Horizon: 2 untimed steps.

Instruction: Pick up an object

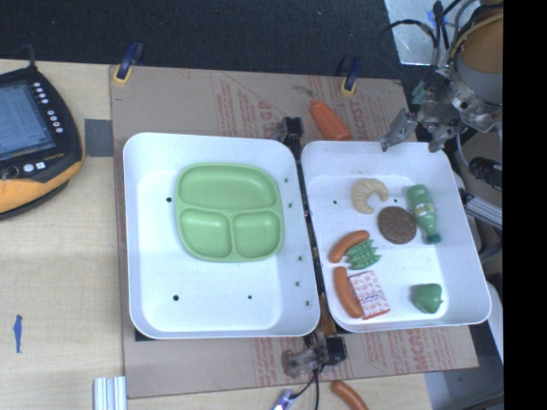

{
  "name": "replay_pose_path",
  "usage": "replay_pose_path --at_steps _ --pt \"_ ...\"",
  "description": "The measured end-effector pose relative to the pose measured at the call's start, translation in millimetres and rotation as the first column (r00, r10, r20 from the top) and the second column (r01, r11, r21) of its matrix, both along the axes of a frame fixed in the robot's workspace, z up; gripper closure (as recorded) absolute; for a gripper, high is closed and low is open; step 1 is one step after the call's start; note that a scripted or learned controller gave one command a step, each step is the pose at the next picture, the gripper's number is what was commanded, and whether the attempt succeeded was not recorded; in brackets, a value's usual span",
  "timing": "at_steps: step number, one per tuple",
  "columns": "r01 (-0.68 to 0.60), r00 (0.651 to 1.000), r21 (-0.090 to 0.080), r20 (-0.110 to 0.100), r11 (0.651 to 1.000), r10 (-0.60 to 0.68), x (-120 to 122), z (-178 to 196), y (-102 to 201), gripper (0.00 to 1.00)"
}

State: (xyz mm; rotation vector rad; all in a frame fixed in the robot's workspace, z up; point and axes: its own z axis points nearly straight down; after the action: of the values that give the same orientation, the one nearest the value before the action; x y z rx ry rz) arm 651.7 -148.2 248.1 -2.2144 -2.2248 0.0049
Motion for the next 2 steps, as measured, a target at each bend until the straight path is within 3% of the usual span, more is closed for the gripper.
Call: replay_pose_path --at_steps 1,2 --pt "-0.002 1.0 0.0 -0.002 1.0 0.002 4 -157 8 0.0" --pt "-0.005 1.0 -0.001 0.0 1.0 0.005 5 -145 8 1.0"
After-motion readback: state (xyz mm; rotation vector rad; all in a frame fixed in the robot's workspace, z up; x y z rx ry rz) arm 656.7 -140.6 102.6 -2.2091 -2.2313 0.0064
